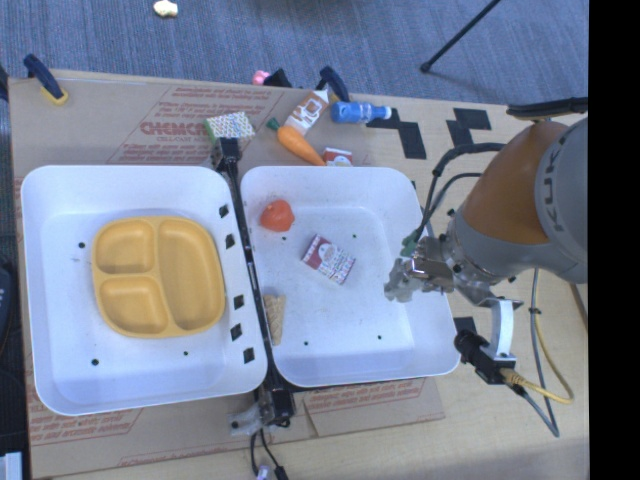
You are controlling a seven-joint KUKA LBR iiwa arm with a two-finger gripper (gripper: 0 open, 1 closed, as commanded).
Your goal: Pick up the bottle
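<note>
The claw [400, 278] hangs low over the right bin's [330, 353] right side, well apart from the bottle [357, 113], which lies outside both bins on the surface [150, 128] beyond the right bin's far rim. To do this step well, the arm should lift clear of the rim, travel far, and line up across the bottle's narrow body (not along its length). I cannot tell the claw's state. The bottle is small and blue with a pale cap end pointing right, lying on its side just right of a carrot [298, 145].
</note>
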